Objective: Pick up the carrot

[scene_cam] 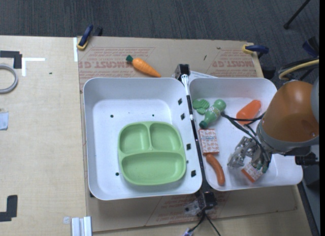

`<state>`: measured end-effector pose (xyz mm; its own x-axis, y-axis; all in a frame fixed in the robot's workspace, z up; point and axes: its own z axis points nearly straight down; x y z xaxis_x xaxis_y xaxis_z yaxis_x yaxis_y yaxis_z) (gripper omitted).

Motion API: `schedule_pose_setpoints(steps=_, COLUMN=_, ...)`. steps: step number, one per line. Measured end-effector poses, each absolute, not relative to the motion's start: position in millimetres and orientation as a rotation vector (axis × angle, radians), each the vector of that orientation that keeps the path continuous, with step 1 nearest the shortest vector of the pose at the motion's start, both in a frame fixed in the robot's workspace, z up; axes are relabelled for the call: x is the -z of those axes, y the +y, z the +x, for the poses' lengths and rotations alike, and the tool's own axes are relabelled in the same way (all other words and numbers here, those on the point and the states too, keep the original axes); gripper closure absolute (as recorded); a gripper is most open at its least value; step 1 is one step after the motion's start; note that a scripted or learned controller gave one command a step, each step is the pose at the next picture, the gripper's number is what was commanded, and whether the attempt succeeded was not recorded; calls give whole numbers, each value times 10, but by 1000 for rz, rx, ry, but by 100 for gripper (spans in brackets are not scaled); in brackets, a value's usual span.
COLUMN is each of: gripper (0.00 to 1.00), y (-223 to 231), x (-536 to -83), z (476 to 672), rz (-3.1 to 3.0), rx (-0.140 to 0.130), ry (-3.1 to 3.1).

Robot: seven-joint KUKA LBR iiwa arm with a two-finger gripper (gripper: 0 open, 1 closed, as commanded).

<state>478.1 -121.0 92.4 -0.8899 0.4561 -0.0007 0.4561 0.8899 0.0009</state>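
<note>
Your hand (247, 160) sits low in the right bin (284, 90), grip state hard to tell, while the carrot (144, 66) lies on the cardboard (167, 57) behind the left bin (101, 128), well apart.

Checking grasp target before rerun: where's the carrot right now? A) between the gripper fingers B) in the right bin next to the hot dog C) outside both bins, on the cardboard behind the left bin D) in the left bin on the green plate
C: the carrot lies on the cardboard beyond the left bin's far rim, while the gripper is down in the right bin.
</note>
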Motion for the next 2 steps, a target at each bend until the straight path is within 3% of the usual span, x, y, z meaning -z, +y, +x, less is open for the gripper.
schedule_pose_setpoints(steps=1, gripper=100, y=-1881, x=-2788, z=4793, rz=662, rx=1, ry=3065)
schedule_pose_setpoints(steps=2, gripper=100, y=-1798, x=-1453, z=4782, rz=772, rx=-1, ry=3044)
